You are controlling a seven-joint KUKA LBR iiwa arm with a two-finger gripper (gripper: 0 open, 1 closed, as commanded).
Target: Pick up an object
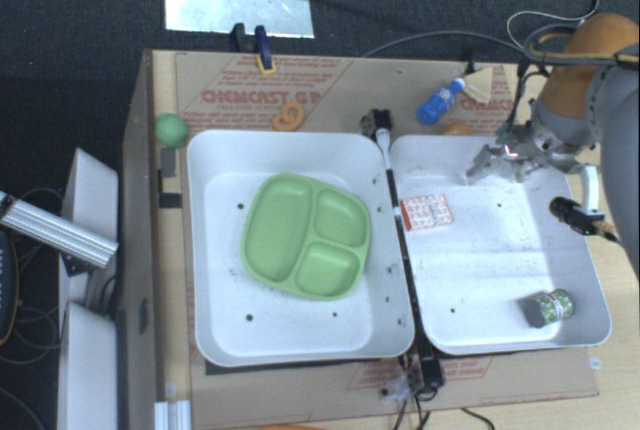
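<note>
Foil-wrapped lump [549,307] well below gripper [497,161]

The grey arm [600,98] reaches in from the far right, orange band uppermost, its gripper [497,161] pointing left and down.

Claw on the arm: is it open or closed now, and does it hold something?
Claw: above the far edge of the right bin; open or closed cannot be told, and nothing is seen in it.

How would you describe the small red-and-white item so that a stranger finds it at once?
Look in the right white bin, along its left wall. The flat red-and-white checked packet lies there alone. Unlike the shiny round object at the near right corner, it is flat and rectangular.
</note>
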